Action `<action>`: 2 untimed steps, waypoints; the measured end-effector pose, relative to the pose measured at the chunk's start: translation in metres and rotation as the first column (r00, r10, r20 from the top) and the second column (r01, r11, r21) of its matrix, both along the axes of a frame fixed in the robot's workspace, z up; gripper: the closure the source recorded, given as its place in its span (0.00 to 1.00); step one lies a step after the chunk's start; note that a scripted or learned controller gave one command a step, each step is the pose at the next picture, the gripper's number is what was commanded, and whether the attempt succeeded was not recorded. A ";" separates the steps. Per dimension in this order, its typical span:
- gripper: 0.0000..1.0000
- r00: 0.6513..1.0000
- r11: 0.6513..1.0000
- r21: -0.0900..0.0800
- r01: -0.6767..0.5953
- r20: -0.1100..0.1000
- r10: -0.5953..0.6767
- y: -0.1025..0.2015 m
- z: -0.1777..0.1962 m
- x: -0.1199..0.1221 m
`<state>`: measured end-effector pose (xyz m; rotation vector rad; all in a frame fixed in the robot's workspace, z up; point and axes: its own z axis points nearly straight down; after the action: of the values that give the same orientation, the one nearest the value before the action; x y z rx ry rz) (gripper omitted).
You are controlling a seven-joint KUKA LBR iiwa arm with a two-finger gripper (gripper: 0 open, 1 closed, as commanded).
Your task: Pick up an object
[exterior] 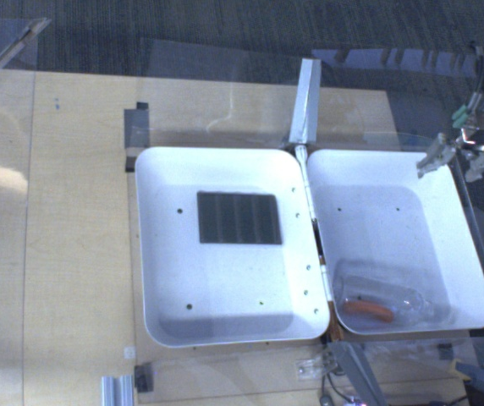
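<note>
bench: wood | bins: white | gripper: open, holding nothing

The right bin lies mostly bare, with only an orange object beside clear plastic near its front wall.

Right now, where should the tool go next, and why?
Probably toward the near side of the right bin. The tool sits at that bin's far right rim, while the clear object with an orange part lies at its near edge.
</note>
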<state>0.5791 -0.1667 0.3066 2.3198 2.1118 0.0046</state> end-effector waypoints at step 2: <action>0.00 0.997 0.997 0.000 0.079 0.002 -0.079 -0.006 -0.071 -0.064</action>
<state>0.5147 -0.1723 0.2358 2.4003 2.0172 0.0073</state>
